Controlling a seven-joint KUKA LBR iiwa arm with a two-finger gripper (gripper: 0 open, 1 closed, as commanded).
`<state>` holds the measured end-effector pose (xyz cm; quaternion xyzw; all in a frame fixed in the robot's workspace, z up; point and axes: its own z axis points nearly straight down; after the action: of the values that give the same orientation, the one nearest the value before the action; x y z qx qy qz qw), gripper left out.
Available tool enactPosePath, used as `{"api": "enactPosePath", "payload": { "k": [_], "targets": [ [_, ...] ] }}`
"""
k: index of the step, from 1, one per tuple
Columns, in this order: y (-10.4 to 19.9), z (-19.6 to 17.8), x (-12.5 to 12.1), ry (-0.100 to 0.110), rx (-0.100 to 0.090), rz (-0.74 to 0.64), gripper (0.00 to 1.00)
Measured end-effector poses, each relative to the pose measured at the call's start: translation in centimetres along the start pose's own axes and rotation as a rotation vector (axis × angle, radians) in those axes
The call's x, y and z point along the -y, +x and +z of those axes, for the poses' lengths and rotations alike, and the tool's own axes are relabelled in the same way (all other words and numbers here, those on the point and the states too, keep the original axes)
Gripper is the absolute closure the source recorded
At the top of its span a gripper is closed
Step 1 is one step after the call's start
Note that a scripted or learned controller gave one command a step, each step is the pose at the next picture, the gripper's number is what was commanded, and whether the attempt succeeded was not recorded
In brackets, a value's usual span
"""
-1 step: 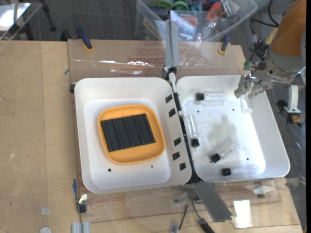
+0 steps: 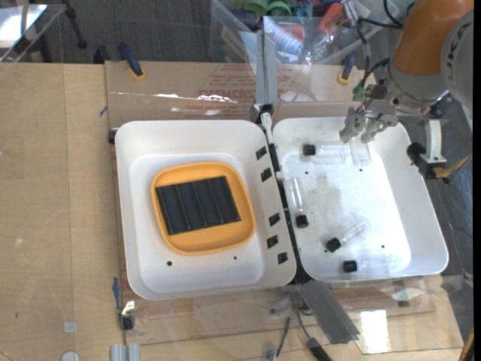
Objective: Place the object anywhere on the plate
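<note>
An orange plate [image 2: 203, 238] with a black ribbed insert lies in the left bin [image 2: 139, 201]. Several clear vials with black caps lie in the right bin [image 2: 409, 209]: one at the back [image 2: 329, 152], one by the divider [image 2: 294, 194], one toward the front [image 2: 350, 232], and a black cap [image 2: 349, 265] near the front wall. My gripper [image 2: 361, 130] hangs over the back of the right bin, just right of and behind the back vial. Nothing shows in its grasp.
A divider wall with black clips [image 2: 272, 201] separates the two bins. Behind the bins stands a clear tub of colourful items [image 2: 301, 10]. The arm's orange band [image 2: 432, 28] is at the upper right, with cables beside it.
</note>
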<state>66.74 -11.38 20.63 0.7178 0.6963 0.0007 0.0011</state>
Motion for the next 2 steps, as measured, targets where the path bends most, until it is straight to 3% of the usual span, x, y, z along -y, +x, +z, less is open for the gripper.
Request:
{"api": "enactPosePath", "payload": {
  "k": [1, 2],
  "targets": [
    [5.4, -1.6, 0.2, 0.000, 0.000, -0.117, 1.00],
    [10.1, 1.6, 0.4, 0.005, -0.002, -0.211, 1.00]
  ]
}}
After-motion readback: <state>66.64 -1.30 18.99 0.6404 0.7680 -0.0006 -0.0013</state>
